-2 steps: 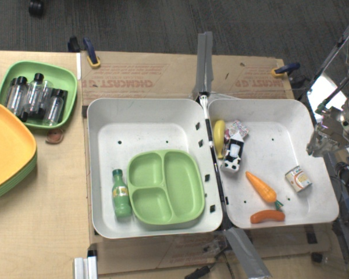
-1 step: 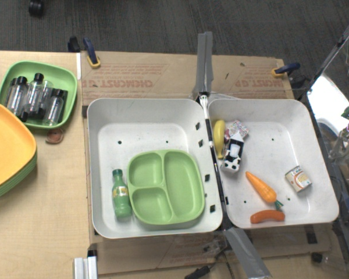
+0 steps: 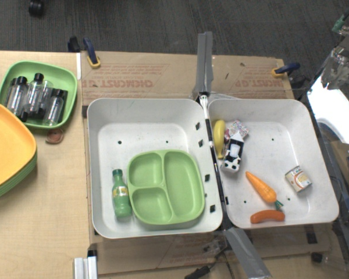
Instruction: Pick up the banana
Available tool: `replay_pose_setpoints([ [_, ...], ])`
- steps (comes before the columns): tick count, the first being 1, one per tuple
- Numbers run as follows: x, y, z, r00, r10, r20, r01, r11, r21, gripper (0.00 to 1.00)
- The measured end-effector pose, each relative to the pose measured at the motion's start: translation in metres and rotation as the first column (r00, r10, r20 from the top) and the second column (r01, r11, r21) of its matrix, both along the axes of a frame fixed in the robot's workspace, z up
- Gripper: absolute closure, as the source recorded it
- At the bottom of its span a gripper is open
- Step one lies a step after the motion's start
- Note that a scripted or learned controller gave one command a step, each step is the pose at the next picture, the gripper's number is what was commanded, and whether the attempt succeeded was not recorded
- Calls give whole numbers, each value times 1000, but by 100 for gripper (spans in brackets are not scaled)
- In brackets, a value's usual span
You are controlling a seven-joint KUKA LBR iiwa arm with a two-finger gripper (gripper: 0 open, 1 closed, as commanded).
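Note:
The yellow banana (image 3: 219, 137) lies lengthwise in the right bin (image 3: 314, 156), pressed against that bin's left wall near the back. A crumpled silver and pink wrapper (image 3: 238, 129) touches its right side. A black-and-white toy cow (image 3: 232, 156) lies just in front of the banana's lower end.
An orange carrot (image 3: 262, 188), a red-orange sausage shape (image 3: 267, 216) and a small carton (image 3: 298, 179) also lie in the right bin. The left bin (image 3: 104, 121) holds a green divided tray (image 3: 166, 186) and a green bottle (image 3: 121, 193). Orange plates (image 3: 6, 150) and a green dish of bottles (image 3: 38, 95) sit far left.

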State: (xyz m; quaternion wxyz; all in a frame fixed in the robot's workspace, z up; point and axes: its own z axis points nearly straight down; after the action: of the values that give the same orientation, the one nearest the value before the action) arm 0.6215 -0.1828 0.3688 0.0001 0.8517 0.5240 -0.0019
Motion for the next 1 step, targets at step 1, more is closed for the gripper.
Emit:
replay_pose_setpoints([
  [1,38,4,72,994,113,1,-113,994,1,100],
])
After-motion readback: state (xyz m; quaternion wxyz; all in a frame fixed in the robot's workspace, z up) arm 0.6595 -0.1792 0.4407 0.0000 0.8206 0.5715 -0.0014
